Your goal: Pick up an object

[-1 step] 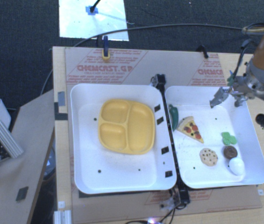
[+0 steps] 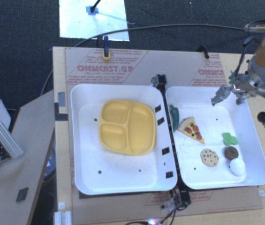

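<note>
From where I stand, the table carries two shallow white bins side by side on a cardboard sheet printed in red letters. The left bin holds a yellow divided plate, three compartments, sitting flat near the bin's middle.

The right bin holds the small play-food pieces. A slice of toy pizza lies toward 9 o'clock of that bin's floor, its point aimed up and to the left. Just beside the dividing wall, at about 10 o'clock, is a dark green pepper-like piece, lying lengthwise along the wall. Toward 6 o'clock rests a chocolate-chip cookie. At roughly 4 o'clock three things cluster: a small green leafy piece, a brown round chocolate-looking piece just below it, and a white egg touching or nearly touching the brown one at the bin's lower corner.

The grey arm with its orange band comes in from 3 o'clock, and the claw hangs over the right bin's upper edge, about 1 o'clock of that bin, well apart from every toy piece. Its two fingers stand spread apart with nothing between them.

A blue-and-yellow clamp grips the cardboard's far edge at 12 o'clock.
</note>
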Controlling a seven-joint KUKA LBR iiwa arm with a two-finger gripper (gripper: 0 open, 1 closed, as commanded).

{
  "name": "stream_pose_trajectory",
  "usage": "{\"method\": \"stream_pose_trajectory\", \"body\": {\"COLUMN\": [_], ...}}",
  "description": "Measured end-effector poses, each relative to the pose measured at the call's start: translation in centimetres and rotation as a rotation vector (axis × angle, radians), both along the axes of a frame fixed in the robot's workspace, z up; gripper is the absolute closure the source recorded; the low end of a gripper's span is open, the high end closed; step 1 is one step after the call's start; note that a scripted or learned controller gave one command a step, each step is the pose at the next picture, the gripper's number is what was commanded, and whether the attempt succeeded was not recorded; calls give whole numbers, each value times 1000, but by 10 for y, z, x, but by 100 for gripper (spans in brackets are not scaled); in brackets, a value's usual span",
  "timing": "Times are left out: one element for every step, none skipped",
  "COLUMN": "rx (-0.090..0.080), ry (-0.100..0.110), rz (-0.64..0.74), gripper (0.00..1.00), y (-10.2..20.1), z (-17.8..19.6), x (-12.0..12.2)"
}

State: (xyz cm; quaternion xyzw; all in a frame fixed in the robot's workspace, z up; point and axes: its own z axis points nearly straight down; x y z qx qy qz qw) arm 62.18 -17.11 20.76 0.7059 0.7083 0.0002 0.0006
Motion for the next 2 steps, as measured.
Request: {"method": "stream_pose_trajectory", "body": {"rx": [0, 0], "ry": [2, 1], "rz": [-2, -1], "gripper": [0, 0], "y": [-3, -2], "z": [-42, -83], "x": [-2, 1]}}
